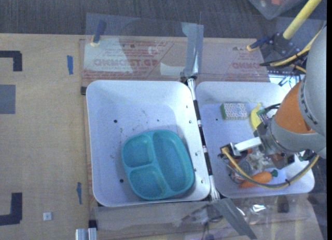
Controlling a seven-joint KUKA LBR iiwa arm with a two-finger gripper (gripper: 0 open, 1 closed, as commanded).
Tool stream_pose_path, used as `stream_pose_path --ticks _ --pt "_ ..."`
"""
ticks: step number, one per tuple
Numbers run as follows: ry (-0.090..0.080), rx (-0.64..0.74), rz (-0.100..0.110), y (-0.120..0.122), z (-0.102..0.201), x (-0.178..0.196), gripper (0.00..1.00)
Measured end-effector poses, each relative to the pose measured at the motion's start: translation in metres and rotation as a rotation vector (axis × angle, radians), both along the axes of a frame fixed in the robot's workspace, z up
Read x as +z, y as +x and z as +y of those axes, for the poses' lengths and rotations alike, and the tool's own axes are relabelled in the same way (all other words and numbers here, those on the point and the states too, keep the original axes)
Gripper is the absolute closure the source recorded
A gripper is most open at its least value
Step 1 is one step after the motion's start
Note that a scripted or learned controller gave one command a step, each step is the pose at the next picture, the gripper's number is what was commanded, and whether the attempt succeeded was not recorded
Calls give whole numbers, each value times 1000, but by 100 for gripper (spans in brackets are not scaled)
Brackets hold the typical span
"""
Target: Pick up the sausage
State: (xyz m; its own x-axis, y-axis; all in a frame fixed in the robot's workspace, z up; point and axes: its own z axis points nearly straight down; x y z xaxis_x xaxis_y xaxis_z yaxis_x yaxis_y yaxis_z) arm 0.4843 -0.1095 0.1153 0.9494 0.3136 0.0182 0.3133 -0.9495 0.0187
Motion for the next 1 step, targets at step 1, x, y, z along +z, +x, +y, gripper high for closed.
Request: stream_pose_path --ticks 1 --pt "11 156 28 16 61 68 100"
